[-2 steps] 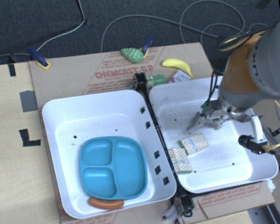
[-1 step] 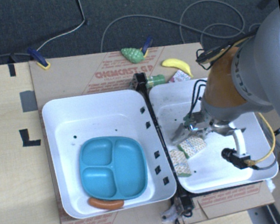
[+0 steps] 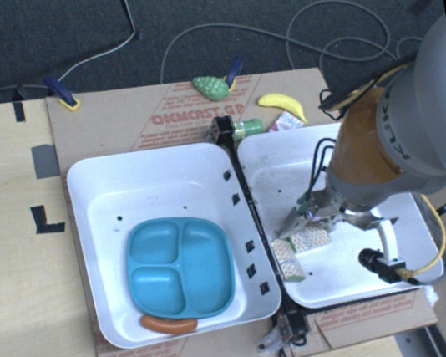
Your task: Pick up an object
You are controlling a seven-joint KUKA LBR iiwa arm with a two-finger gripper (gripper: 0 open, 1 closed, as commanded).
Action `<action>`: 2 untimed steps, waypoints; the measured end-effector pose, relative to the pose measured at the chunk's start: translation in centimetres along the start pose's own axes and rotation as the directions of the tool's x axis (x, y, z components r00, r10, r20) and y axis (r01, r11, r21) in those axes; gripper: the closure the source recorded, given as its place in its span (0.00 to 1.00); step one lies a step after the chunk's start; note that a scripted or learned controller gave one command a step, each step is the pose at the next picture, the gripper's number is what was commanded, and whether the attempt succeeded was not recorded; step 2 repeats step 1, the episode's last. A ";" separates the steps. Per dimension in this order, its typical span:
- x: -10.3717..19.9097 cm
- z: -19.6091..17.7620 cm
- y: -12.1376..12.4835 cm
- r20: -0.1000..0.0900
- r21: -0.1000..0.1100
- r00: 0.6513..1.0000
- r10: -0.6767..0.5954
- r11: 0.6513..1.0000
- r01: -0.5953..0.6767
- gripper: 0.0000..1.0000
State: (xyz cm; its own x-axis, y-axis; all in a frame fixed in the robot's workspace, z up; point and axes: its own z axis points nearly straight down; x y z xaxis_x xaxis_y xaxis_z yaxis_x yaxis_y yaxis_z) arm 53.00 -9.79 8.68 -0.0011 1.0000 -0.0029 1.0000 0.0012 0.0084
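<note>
My gripper (image 3: 298, 222) is low in the right bin (image 3: 342, 285), near its left wall, under the grey arm with the orange band. Directly below it lies a small patterned white-and-green packet (image 3: 310, 240), and a second patterned piece (image 3: 286, 259) rests against the divider. The fingers point left and down toward these pieces. I cannot make out whether anything is between them. The left bin (image 3: 97, 186) holds a blue divided plate (image 3: 179, 267) and an orange sausage (image 3: 170, 325) at the plate's front edge.
Behind the bins on the cardboard lie a yellow banana (image 3: 282, 107), a green toy (image 3: 211, 87) and a small packet (image 3: 286, 123). A black divider clamp (image 3: 223, 127) sits between the bins. Cables trail across the dark floor at the back.
</note>
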 end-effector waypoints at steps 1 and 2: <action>0.0 -0.9 0.0 -0.001 0.001 1.000 -0.001 1.000 0.001 1.00; 0.0 -0.9 0.0 -0.001 0.001 1.000 -0.001 1.000 0.001 1.00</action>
